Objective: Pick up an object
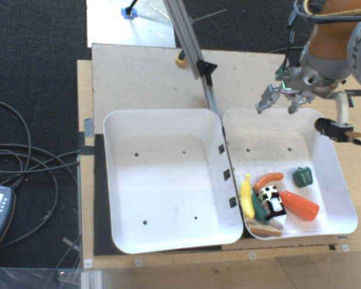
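Near edge: toy food sits bunched at the front of the right bin (334, 155), a tan slice (266, 229) lowest of all, right against the front wall.
Pile: yellow banana (246, 197), red sausage (269, 180), black-and-white toy (271, 200), orange carrot (300, 205), all touching or just beside each other.
Loner: green pepper (302, 176) sits a little apart, near the right wall.
Gripper: gripper (281, 103) hangs over the bin's far rim, fingers spread wide, nothing between them, well apart from the pile.
Best pick, I'd say: the carrot, on the pile's outer side with free room.
Carrot axis: long axis runs upper-left to lower-right, rounded end lower-right.
How to do it well: come straight down, fingers set across that axis, closing on its middle.
Risk: clipping the black-and-white toy beside it.
Left bin: left bin (117, 161) on the worktop (138, 77) isn't in play.
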You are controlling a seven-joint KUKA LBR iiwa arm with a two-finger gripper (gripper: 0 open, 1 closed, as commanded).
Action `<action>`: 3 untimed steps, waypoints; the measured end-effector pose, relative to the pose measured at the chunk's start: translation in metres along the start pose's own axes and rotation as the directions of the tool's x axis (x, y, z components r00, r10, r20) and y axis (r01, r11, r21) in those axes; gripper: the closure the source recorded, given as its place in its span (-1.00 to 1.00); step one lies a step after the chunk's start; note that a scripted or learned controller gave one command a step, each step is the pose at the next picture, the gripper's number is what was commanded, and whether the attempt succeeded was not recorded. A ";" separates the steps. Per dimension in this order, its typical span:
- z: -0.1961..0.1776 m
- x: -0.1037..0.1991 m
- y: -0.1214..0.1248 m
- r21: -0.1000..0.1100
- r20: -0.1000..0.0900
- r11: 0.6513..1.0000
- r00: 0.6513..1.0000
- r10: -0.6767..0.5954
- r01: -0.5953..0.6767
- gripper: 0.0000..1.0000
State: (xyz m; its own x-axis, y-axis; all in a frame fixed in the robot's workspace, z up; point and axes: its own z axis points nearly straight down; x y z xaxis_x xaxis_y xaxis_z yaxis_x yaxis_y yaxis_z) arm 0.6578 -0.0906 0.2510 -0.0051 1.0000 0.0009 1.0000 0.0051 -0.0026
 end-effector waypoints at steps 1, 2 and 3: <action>-0.002 0.000 0.001 -0.004 0.001 1.000 1.000 -0.001 0.001 -1.00; 0.058 -0.006 -0.001 0.002 0.001 1.000 1.000 0.005 -0.005 -1.00; 0.120 0.000 -0.003 0.002 0.000 1.000 1.000 0.004 -0.004 -1.00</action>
State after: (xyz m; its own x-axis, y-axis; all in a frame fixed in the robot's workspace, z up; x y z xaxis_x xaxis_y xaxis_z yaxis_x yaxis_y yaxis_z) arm 0.6545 -0.0908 0.1311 -0.0015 1.0000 0.0008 1.0000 0.0015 -0.0050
